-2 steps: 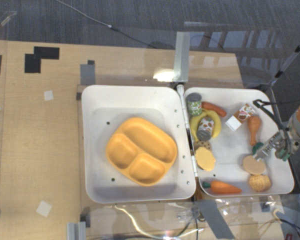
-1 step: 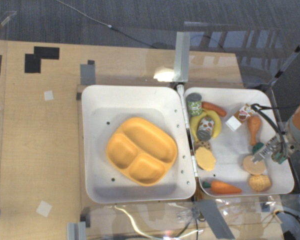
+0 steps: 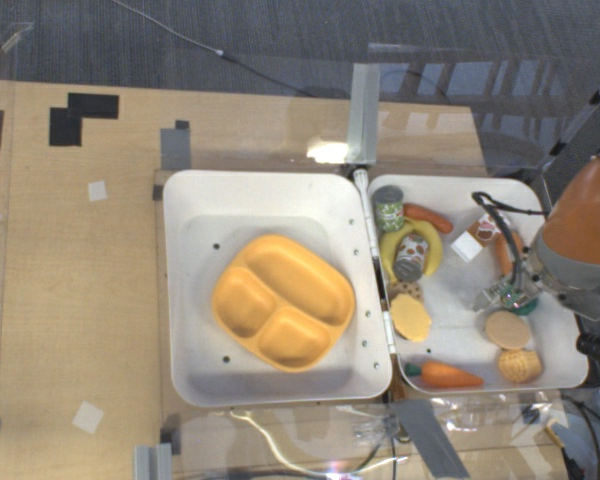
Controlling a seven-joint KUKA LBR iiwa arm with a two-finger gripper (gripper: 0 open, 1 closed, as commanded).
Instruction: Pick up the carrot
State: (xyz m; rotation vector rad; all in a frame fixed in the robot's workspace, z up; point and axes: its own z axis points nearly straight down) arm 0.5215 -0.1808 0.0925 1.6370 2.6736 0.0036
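One carrot (image 3: 450,374) lies at the right bin's (image 3: 565,373) front edge; your gripper (image 3: 510,296) hovers apart, jaw state unclear. Approach step: move forward-left, descend.

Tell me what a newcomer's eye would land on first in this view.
The big yellow divided plate, lying alone in the left bin, stands out most. Next comes the crowded right bin, with a carrot along its near edge and a banana near its left wall. The arm's orange band enters from the right, above the gripper.
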